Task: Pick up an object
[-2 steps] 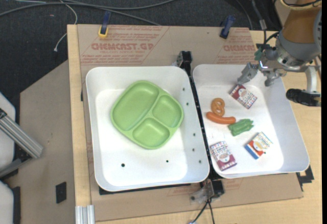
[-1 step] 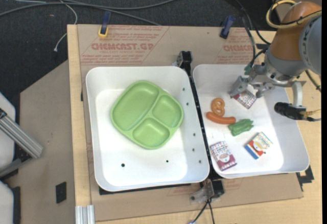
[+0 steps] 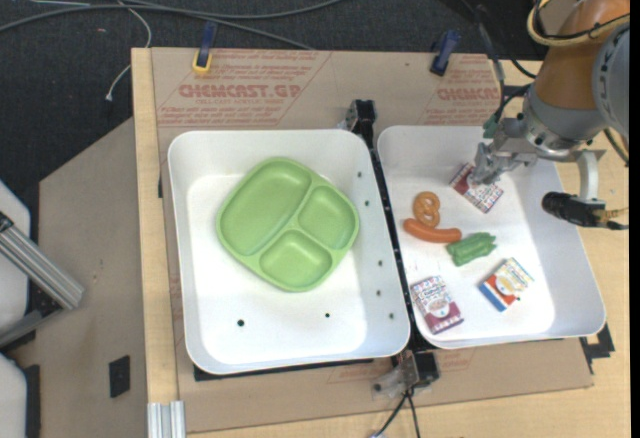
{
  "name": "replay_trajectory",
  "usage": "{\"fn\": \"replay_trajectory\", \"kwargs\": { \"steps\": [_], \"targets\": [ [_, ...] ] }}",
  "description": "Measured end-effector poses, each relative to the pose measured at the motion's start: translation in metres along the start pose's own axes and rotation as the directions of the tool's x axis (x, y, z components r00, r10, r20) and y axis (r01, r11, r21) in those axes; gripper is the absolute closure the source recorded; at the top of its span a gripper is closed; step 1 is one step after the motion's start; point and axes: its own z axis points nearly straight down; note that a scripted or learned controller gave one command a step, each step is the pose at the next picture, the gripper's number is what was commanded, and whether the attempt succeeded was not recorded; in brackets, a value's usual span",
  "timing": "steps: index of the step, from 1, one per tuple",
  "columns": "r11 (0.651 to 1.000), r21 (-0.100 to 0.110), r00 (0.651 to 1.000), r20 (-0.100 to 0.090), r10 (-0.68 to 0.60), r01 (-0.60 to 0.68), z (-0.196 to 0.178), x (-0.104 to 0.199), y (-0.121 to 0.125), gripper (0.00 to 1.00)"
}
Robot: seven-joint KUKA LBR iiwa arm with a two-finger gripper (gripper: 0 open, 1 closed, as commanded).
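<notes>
My gripper (image 3: 487,172) is low over the back of the right bin (image 3: 570,311), right at a small pink-and-white packet (image 3: 479,190) lying there. In front of it lie an orange pretzel-shaped toy (image 3: 428,207), an orange hot-dog toy (image 3: 433,232) and a green pepper-like toy (image 3: 471,248). Nearer the front are a red-and-white packet (image 3: 434,302) and a blue, yellow and red packet (image 3: 506,285). From above I cannot tell how the gripper stands on the pink packet.
The left bin (image 3: 200,326) holds a green divided plate (image 3: 288,222). A black clamp (image 3: 361,114) sits between the bins at the back. The arm's orange-banded wrist (image 3: 575,56) rises at the right, with cables nearby. Cardboard lies under both bins.
</notes>
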Motion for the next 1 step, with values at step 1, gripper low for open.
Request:
{"fn": "replay_trajectory", "kwargs": {
  "steps": [1],
  "targets": [
    [1.0, -0.005, 1.0, 0.002, -0.001, 0.001, -0.0575, 0.009, -0.0029, 1.0]
  ]
}}
